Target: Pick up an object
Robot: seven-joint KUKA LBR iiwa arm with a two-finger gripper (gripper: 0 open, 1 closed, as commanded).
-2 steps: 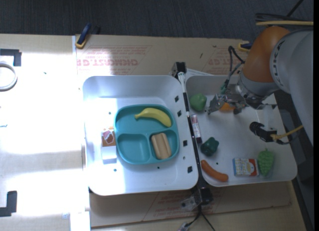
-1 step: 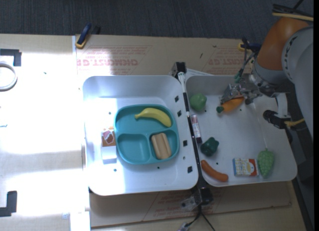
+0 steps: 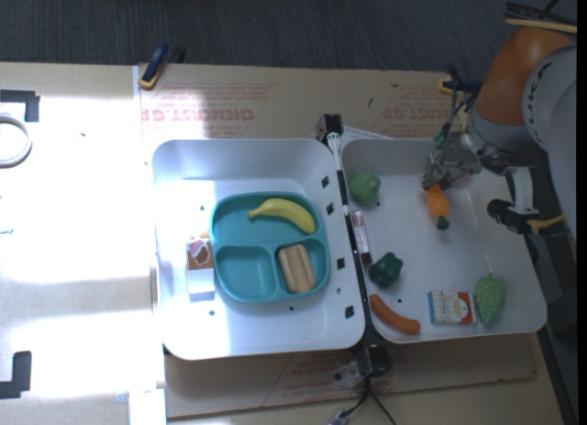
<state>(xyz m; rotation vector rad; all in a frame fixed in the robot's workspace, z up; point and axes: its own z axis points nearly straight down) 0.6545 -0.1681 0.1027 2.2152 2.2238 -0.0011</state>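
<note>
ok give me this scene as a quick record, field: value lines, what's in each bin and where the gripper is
left bin: teal divided plate holding banana and bread roll; small packet beside the plate
right bin: green pepper, carrot, broccoli, sausage, small carton, light green fruit
gripper: over the right bin's far side, right above the carrot
grasp: cannot tell

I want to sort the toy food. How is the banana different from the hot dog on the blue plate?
The banana is yellow and curved; the hot dog is tan and straight. The banana lies across the plate's long top compartment, while the hot dog sits in the lower right one, pointing up and down. The banana looks longer and thinner. Both rest on the same plate in the left bin.
</note>
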